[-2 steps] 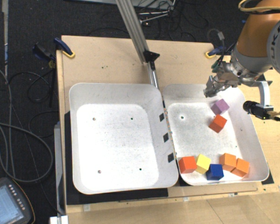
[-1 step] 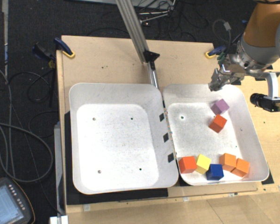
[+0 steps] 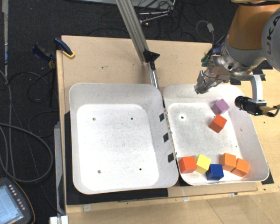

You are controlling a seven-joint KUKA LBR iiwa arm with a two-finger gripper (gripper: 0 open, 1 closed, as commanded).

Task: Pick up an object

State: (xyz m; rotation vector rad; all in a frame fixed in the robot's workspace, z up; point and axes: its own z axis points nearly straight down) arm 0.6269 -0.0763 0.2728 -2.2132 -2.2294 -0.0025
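My pincer (image 3: pixel 204 87) hovers, grip state I cannot tell, nothing lifted yet; purple cube (image 3: pixel 219 107) just below-right awaits.

A robotics lab or test cell. A plywood worktop (image 3: pixel 107 55) carries two shallow white bins (image 3: pixel 116 134) side by side, the right bin (image 3: pixel 252 139) holding small coloured blocks (image 3: pixel 210 164). An industrial robot arm (image 3: pixel 252 27), grey and orange, reaches over the right bin. Left of the worktop, loose black cables (image 3: pixel 18 92) trail across a dark floor, with a handheld control screen (image 3: pixel 6 204) near its front left corner. Behind the worktop an aluminium strut (image 3: pixel 130 22) slants upward.
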